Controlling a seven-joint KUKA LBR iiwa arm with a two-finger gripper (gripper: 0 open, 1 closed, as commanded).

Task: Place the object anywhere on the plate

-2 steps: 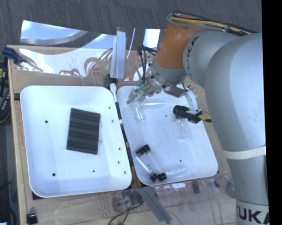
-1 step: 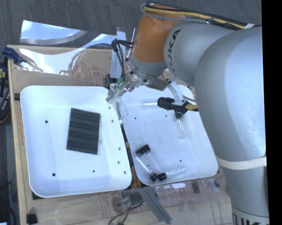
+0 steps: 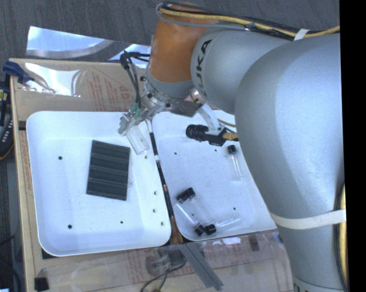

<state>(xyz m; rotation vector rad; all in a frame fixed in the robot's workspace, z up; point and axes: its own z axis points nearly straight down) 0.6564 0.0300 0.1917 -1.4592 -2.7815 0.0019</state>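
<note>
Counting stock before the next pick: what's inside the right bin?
Three clear black-capped vials show: middle vial, near-edge vial, far vial. The arm covers the right side of the right bin, so anything there is hidden.

Left bin (image 3: 53, 195): white, small dark dots scattered on floor. 
Plate (image 3: 109, 170): dark grey, ribbed in parallel bands. 
Right bin (image 3: 195, 166): white, same dark dots. 
Vials (image 3: 186, 196): clear glass, black caps. 
Arm (image 3: 276, 79): matte grey. 
Band (image 3: 170, 47) above wrist: orange. 
Bench (image 3: 97, 91): pale brown, faint red print.
</note>
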